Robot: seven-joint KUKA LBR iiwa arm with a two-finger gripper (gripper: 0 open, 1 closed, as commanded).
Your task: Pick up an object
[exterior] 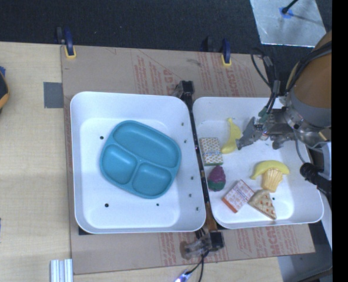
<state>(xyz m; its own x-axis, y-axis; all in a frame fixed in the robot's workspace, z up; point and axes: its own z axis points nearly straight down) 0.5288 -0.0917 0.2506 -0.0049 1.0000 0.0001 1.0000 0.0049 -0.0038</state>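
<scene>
Hovering over the right bin, the fingers hang close beside a yellow banana-shaped toy; whether they are apart or together cannot be told.

Nothing shows between them. Further out lie a patterned box, a purple toy, a red-and-white packet, a sandwich wedge and a yellow piece on a ribbed cup. The left bin holds a blue divided plate on the worktop.

Wooden bench; brown cardboard sheet on it; two white bins atop.
</scene>
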